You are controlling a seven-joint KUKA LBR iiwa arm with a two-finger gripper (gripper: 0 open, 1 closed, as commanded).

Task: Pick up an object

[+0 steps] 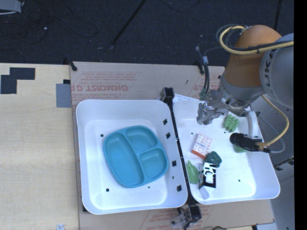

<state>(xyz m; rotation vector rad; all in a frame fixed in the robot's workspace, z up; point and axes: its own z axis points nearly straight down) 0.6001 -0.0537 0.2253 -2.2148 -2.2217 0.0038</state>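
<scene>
Grey gripper (207,115) hovers above the right bin (268,188), fingers apart and holding nothing, I judge pre-grasp; next I'd descend onto the orange-white packet (202,145) just below it.

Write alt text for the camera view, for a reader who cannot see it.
A grey and orange robot arm reaches from the right, its end effector low over the right white bin, which holds a small orange and white box, green items and a black object. The left white bin holds a blue divided plate.
</scene>
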